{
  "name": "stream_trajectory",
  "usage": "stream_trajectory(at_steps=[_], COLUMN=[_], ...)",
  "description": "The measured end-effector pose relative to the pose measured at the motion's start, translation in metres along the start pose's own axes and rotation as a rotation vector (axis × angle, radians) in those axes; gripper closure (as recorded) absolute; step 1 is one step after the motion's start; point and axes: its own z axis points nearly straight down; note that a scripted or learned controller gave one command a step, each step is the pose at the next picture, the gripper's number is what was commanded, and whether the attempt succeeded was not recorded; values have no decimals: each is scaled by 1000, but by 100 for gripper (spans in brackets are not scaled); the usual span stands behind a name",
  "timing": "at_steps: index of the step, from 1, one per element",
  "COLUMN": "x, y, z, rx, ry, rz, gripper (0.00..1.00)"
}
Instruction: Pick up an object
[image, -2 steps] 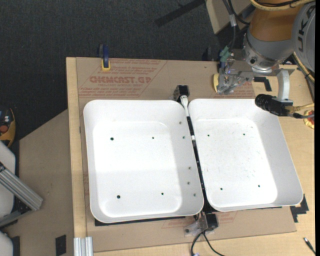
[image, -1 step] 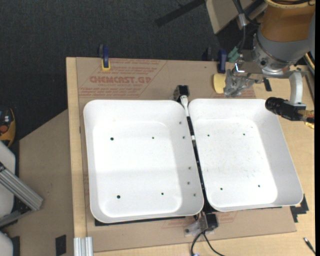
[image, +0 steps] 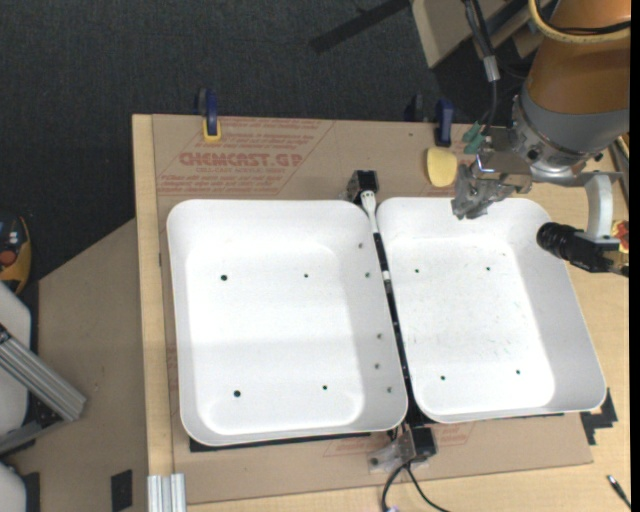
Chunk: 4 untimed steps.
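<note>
The arm (image: 575, 70) comes in from the upper right, its orange band sitting above the grey wrist, and the tool (image: 470, 203) hangs over the far rim of the right bin (image: 560, 330), near that bin's far left corner. From where I stand it is a dark, cluttered bit of metal, and I cannot tell whether it is released or clenched; nothing I can make out sits in it. The one loose thing nearby is a small pale yellow object (image: 441, 166), rounded, lying on the brown board (image: 270, 150) just beyond the right bin's far rim. It is just beside the tool, on the side toward the left bin, and looks apart from it rather than touching. The left bin (image: 200, 300) lies alongside the right one, their inner rims meeting along a dark strip, with a black clip (image: 362, 184) at the far end of that seam. Each bin floor carries four small dark dots. The board has red lettering printed across its far part and is pinned to the table by two blue clamps, one (image: 208, 104) at the far left and another (image: 444, 118) close to the yellow object. A black cylindrical part (image: 568, 243) juts over the right bin's right rim, and a cable (image: 405, 470) trails off the near edge.
</note>
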Motion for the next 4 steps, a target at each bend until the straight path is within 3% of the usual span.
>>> stream_trajectory(at_steps=[1, 2, 3, 4], x=[23, 18, 12, -12], y=[20, 1, -12, 6], z=[30, -7, 0, -3], rx=[0, -7, -1, -7], ry=[-1, -1, 0, -2], rz=[-3, -1, -1, 1], gripper=[100, 100, 100, 100])
